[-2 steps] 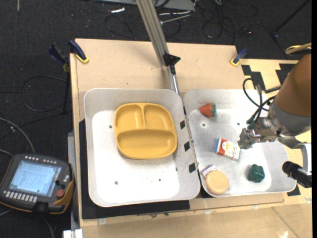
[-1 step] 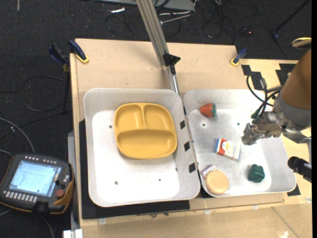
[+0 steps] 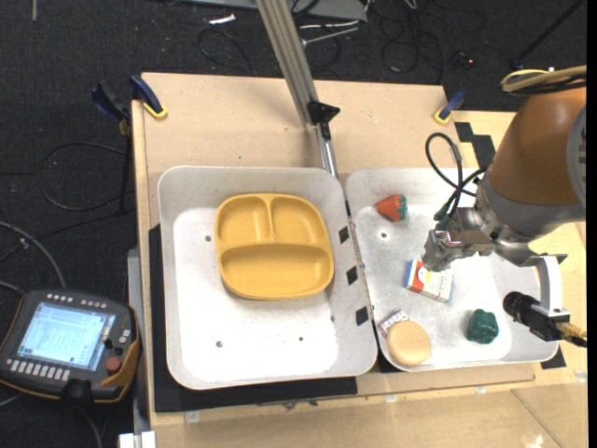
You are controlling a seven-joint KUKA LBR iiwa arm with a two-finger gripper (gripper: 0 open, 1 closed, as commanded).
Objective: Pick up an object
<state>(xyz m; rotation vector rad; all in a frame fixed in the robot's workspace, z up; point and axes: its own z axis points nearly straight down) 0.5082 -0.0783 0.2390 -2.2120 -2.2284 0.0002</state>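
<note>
Near the right bin's (image 3: 522, 353) middle, we hover our fingers (image 3: 437, 256) touching the carton's (image 3: 429, 279) upper edge; whether they're clenched, we cannot tell.

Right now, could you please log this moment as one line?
gripper: over right bin, just above small box | strawberry, green object, round tan object: right bin | yellow plate: left bin

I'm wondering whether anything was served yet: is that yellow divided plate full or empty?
Empty. The yellow divided plate lies flat in the left bin, and all three compartments show bare yellow.
</note>
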